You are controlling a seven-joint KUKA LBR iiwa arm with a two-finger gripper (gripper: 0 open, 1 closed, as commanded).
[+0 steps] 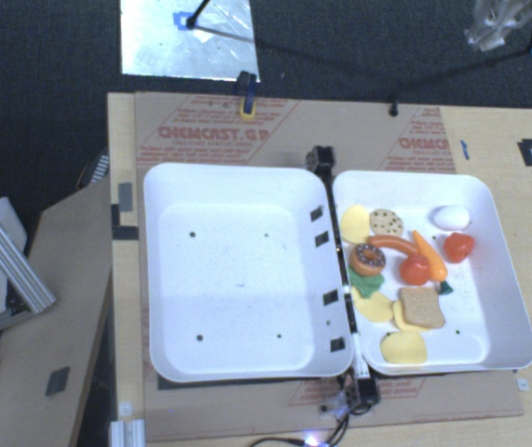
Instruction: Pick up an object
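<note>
The white egg (449, 217) looked the easiest object to pick. It lay in the right bin (512, 277), nearer the camera than the claw (503, 12) and a little to the claw's left in the view, well apart from it. The claw itself hung blurred over the dark floor beyond the bench's far edge, and whether it was apart or together could not be told.

The egg was probably hollow plastic: light, stiff, smooth and rounded, so likely to squirt out of a pinch set off-centre. A grip across its short axis, at the widest part, seemed safest. It also had bare bin floor around it on most sides.

Just beyond the egg from the claw sat a small red tomato (458, 246), also free-standing and likely just as light and slippery.

Further to the claw's left the pieces crowded together:
- a carrot (429, 254) lay against a second red fruit (416, 270);
- a sausage (394, 244) and a doughnut (369, 258) were touching;
- a cookie (387, 222) sat beside them.

The bread slice (421, 307) and the yellow disc (403, 347), farthest from the claw, lay flat. Both would probably be hard to pinch off the floor and would have to be taken by an edge.

The left bin (238, 268) stood farther left again.
</note>
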